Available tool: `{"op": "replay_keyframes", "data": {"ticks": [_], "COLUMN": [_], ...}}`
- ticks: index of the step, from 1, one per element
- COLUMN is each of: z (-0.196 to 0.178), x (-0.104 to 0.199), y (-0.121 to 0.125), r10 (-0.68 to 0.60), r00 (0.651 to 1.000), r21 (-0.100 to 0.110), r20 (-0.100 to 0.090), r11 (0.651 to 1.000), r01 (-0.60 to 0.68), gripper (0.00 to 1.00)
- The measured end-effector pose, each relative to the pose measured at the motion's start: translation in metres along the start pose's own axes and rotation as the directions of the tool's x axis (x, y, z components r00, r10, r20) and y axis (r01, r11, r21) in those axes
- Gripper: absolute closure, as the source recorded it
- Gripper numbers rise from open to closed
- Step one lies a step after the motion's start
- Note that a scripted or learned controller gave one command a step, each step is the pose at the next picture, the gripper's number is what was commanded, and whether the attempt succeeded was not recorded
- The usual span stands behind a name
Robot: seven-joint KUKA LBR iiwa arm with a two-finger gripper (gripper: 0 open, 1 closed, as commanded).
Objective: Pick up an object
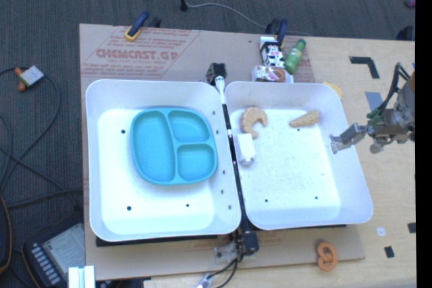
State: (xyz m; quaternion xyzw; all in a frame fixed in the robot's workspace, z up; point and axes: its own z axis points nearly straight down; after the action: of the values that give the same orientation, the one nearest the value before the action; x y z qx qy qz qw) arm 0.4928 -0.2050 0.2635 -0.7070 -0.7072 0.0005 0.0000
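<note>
The right white bin (351, 172) holds a curved tan croissant-shaped piece (254, 118) near its back left. A smaller tan pastry-like piece (304, 120) lies to the right of it, and a small white block (244, 146) rests against the left wall. My gripper (347, 135) hangs at the bin's right rim, off to the right of the pastry piece and apart from all three objects. Nothing shows in its grasp.
The left white bin (108, 179) bears a blue divided plate (174, 146). Behind the bins stand a green bottle (294, 56) and a small printed box (271, 71). An orange ring (327, 255) lies on the bench at the front right. Clamps (138, 23) sit on the cardboard's back edge.
</note>
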Motion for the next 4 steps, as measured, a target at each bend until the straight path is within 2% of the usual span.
{"op": "replay_keyframes", "data": {"ticks": [1, 2, 3, 4], "z": [0.147, 0.137, 0.137, 0.175], "x": [-0.013, -0.015, -0.013, 0.019], "y": [0.020, 0.021, 0.021, -0.007], "r10": [-0.004, -0.002, -0.004, 0.002], "r00": [1.000, 1.000, 1.000, 1.000], "r21": [0.008, 0.003, 0.005, -0.009], "r20": [-0.013, -0.005, -0.010, 0.005], "r11": [1.000, 1.000, 1.000, 1.000], "r01": [0.005, 0.002, 0.004, -0.002], "gripper": [0.00, 1.00, 0.00, 0.00]}}
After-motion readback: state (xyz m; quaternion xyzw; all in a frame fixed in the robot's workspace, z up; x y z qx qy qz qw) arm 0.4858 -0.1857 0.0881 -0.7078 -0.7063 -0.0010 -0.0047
